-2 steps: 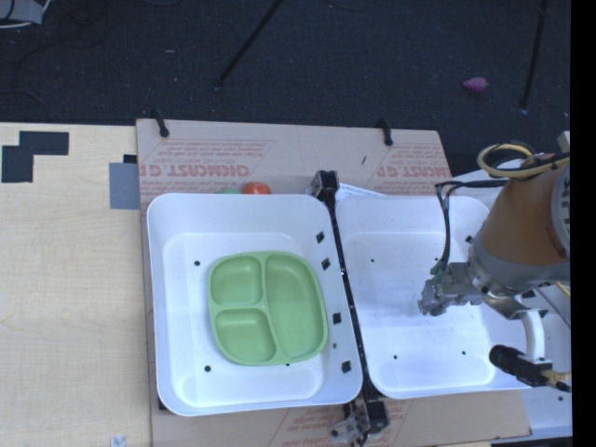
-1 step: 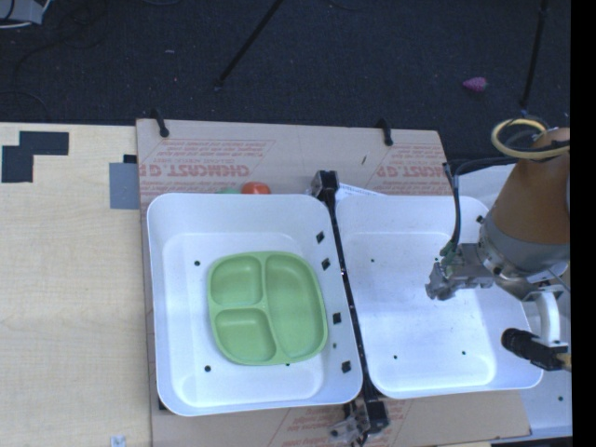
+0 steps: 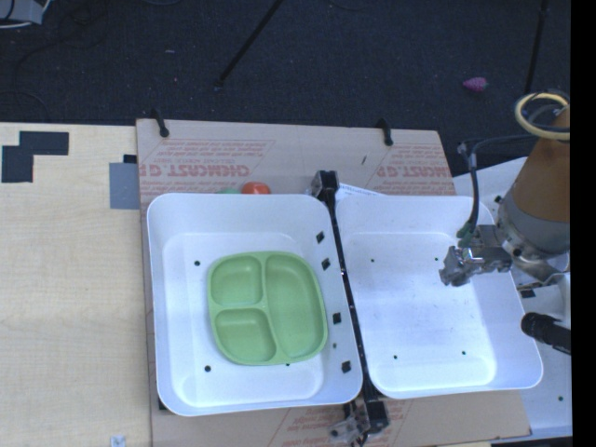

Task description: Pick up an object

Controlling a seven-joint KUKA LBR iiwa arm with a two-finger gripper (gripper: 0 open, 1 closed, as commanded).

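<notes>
So the green divided plate (image 3: 267, 307) sits flat in the left bin (image 3: 177, 240), its long axis running roughly front to back with a slight tilt, the single big compartment on its right side. The gripper (image 3: 458, 266) hangs over the right bin (image 3: 419, 380) near its right wall, well apart from the plate. Can't tell how the fingers stand, too small and blurry.

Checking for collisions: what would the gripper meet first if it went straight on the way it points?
Probably the bare floor of the right bin: the gripper points down and leftward over it, though depth is unclear.
</notes>
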